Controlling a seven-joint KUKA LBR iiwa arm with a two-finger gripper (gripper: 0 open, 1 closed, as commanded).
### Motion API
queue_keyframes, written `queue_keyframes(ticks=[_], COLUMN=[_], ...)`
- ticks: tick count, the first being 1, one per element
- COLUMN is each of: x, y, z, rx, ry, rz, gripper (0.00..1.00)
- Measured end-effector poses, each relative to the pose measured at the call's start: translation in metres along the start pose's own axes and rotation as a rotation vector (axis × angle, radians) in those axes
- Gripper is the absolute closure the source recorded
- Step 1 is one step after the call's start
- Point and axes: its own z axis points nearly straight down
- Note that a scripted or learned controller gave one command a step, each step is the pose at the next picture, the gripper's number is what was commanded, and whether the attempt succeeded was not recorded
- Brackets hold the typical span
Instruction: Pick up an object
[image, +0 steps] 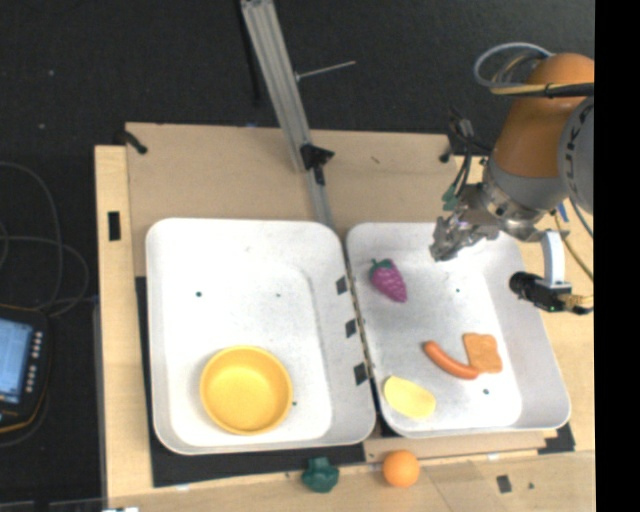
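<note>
Four items lie in right bin. Gripper hovers near purple grapes, grasp state unclear. Risk: descent lands offset, nudging grapes toward wall.

Both bins are white with fine dark speckles. The left bin holds a yellow bowl. In the right bin, a purple grape bunch with a green stem lies near the divider, with an orange-red carrot, an orange cracker-like square and a pale yellow lemon-like piece nearer the front rim. On the tan tabletop in front of that bin sit an orange ball and a dark green toy.
</note>
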Motion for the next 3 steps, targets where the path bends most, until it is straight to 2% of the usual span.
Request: queue_keyframes(ticks=[1, 2, 3], x=[0.050, 0.098, 0.145], y=[-0.014, -0.039, -0.048], z=[0.006, 0.006, 0.006], rx=[0.000, 0.000, 0.000], ry=[0.001, 0.001, 0.002], rz=[-0.001, -0.001, -0.002], gripper=[1.00, 1.00, 1.00])
